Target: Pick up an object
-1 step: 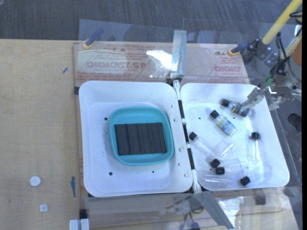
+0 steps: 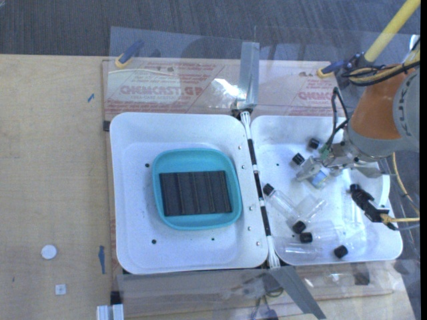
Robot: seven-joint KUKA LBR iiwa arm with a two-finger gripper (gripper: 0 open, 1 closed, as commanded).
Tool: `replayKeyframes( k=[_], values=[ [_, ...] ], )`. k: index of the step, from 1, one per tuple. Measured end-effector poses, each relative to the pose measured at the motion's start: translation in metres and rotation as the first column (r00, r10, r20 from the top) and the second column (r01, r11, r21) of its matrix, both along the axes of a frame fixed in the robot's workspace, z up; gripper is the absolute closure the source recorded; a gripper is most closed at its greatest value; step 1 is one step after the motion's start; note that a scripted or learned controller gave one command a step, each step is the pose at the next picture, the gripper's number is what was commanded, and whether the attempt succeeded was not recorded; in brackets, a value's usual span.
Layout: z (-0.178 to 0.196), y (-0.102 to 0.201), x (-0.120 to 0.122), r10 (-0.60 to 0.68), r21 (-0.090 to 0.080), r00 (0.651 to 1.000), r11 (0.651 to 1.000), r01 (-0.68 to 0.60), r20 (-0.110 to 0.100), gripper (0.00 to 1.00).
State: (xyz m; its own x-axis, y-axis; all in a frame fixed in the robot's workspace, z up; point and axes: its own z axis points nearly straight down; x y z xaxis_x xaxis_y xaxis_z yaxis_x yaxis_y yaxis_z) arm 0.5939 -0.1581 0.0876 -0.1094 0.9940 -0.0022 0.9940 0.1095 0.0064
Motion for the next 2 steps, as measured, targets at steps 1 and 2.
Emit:
replayKeyframes(
  k=[1, 2],
  values=[
    [0.011, 0.000, 0.001, -0.001, 0.001, 1.000, 1.000, 0.001, 0.005, 1.00],
    [0.098, 0.089, 0.064, -0.083, 0.001, 0.997, 0.997, 0.083, -0.006, 1.00]
  ],
)
